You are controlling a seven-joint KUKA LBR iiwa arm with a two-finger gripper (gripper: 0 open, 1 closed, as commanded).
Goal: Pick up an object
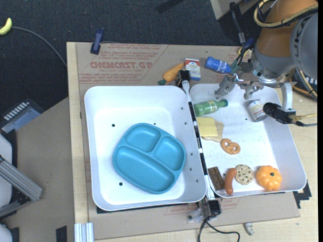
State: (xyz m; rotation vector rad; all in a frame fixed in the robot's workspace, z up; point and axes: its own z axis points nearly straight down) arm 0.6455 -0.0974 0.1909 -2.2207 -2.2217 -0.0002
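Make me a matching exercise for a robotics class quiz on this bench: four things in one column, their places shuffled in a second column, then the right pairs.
Things:
1. blue tray
2. green bottle
3. pumpkin
4. pretzel

Places:
A. near right corner of the right bin
B. left bin
C. middle of the right bin, just nearer than the cheese
D. far left part of the right bin, lying by the divider

Pairs: 1-B, 2-D, 3-A, 4-C
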